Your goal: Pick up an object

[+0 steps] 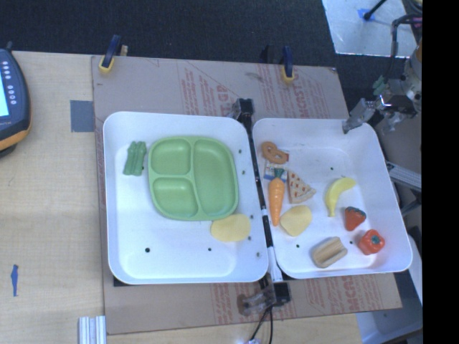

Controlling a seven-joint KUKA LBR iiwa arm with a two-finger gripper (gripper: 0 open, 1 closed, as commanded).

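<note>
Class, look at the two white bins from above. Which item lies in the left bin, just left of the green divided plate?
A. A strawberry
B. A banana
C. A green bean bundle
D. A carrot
C. The green bean bundle lies beside the left edge of the green divided plate in the left bin, while the carrot, banana and strawberry are all in the right bin.
</note>
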